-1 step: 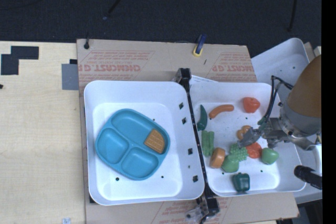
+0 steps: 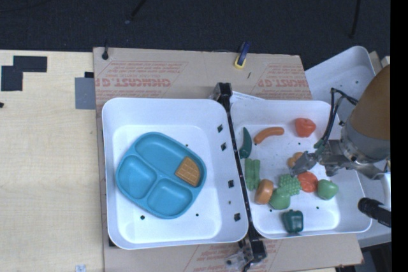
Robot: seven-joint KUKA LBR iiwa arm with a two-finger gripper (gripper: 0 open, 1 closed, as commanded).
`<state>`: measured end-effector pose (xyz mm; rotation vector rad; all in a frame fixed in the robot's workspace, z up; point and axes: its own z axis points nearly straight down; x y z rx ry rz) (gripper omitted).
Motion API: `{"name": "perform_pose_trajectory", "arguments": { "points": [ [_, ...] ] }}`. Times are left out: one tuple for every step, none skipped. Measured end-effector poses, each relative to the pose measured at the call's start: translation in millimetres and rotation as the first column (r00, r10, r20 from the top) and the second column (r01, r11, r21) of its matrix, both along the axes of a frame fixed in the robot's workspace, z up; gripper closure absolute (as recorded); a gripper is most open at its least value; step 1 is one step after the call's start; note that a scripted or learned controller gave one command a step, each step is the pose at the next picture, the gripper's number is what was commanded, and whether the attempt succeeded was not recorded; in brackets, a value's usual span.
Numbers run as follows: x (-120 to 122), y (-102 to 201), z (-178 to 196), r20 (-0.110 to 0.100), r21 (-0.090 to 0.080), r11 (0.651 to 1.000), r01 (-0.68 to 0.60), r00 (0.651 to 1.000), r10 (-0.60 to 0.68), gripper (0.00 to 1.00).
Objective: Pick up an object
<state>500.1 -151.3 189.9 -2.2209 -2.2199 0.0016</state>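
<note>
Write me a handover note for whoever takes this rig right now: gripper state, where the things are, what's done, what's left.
Gripper: low in the right bin, among the clustered toy food. No item is visibly between its fingers.

Right bin: sausage, red tomato, dark green pepper, light green piece, bumpy green piece, plus others packed close around the gripper.

Left bin: blue divided plate with a waffle in its right compartment.

Done: arm is down at the pile.
Left: get a confirmed grasp on one item and lift it.

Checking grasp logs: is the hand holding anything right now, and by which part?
Cannot tell. The hand sits low in the right bin among the toy foods, beside the red piece, but nothing is visibly between its fingers.
</note>
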Motion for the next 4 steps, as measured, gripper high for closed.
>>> {"name": "perform_pose_trajectory", "arguments": {
  "points": [
    [2, -4, -62, -0.004, 0.002, 1.000, -0.001, 1.000, 0.001, 0.00],
    [2, -3, -103, 0.001, -0.002, 1.000, -0.001, 1.000, 0.001, 0.00],
    [3, -6, -90, 0.004, -0.003, 1.000, 0.006, 1.000, -0.006, 1.00],
    [12, 0, -36, 0.004, 0.000, 1.000, -0.001, 1.000, 0.001, 1.00]
  ]
}}
